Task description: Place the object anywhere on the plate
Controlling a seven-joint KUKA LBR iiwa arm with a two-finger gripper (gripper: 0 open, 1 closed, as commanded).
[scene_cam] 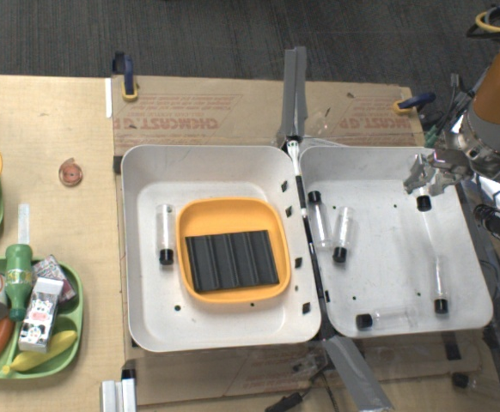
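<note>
At the right bin's far corner, the gripper (428, 178) is hovering just above the floor; open or closed cannot be told, and nothing is showing in its hold.

- Black cap (423, 202): lying just beside the gripper, on the right bin (387, 256).
- Clear tubes, black-capped: two are lying near the divider (340, 234), one at the near right (439, 286), one along the near wall (379, 318); another is sitting in the left bin (147, 178), beside the plate.
- Plate (233, 209): yellow, sitting mid left bin, well apart from the gripper.
- Ribbed block (233, 260): dark grey, lying flat on the plate, inside its rim. Judged to be the task's thing, so the placing is looking done.

Handling note: if so, the arm should be lifting straight up and clear, avoiding the plate. If a tube is meant instead, it is calling for a crosswise, centred grip, since tubes roll.
</note>
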